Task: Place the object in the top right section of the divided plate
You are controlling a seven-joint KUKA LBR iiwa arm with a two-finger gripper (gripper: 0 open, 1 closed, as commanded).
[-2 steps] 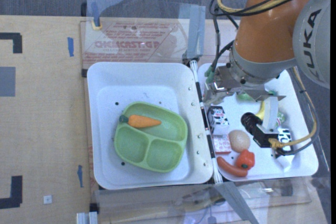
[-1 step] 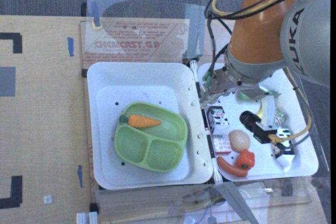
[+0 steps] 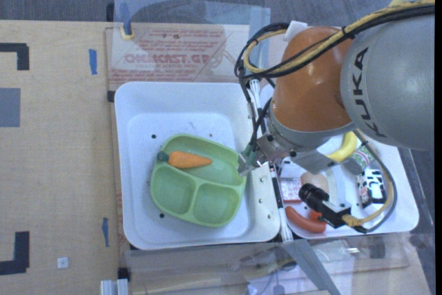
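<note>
An orange toy carrot point(image 3: 189, 160) with a small green top lies lengthwise in the long upper section of the green divided plate point(image 3: 197, 204), which sits at a slant in the left white bin point(image 3: 131, 148) near the frame's centre. The grey arm point(image 3: 387, 79), with its orange band point(image 3: 311, 79), reaches in from the right, bulking over the seam between the bins. Its jaws point(image 3: 247, 161) sit at the plate's right rim, beside the carrot's tip; how far open they are I cannot tell.
</note>
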